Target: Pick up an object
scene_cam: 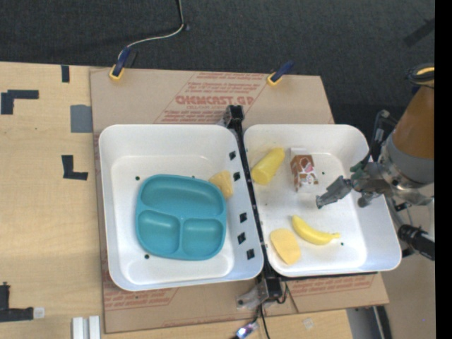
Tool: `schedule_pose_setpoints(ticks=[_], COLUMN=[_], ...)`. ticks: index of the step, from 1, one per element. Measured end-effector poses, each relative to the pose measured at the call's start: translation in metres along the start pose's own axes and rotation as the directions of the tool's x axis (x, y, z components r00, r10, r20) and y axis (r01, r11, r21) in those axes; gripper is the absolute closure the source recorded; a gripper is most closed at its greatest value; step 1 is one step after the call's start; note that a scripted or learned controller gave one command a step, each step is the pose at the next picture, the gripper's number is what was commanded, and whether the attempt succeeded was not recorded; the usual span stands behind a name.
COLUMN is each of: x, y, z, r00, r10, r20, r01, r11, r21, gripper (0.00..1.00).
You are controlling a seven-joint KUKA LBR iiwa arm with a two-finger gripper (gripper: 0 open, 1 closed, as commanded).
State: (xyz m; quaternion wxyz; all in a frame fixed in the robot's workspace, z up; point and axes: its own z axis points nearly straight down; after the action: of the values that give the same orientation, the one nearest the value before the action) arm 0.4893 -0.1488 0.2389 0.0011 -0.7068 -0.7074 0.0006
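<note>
This is a robotics lab or test cell rather than a home or shop. A pale wooden table (42,210) carries a printed cardboard sheet (212,97) held by two blue-and-yellow clamps (121,63) at 11 and 12 o'clock, with black tape marks (21,101) stuck to the wood at 9 o'clock. Two white bins (113,143) sit side by side on the cardboard holding plastic toy food, a cable (176,13) trails over dark carpet at 12 o'clock, and a grey-and-orange industrial arm (417,129) stands at 3 o'clock.
</note>
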Motion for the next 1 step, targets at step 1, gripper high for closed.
schedule_pose_setpoints(ticks=[1], x=[-0.002], y=[0.0478], z=[0.079], r00=[1.0], r10=[-0.002], r20=[0.0], r01=[0.002], r11=[1.0], r21=[0.004], gripper=[0.0])
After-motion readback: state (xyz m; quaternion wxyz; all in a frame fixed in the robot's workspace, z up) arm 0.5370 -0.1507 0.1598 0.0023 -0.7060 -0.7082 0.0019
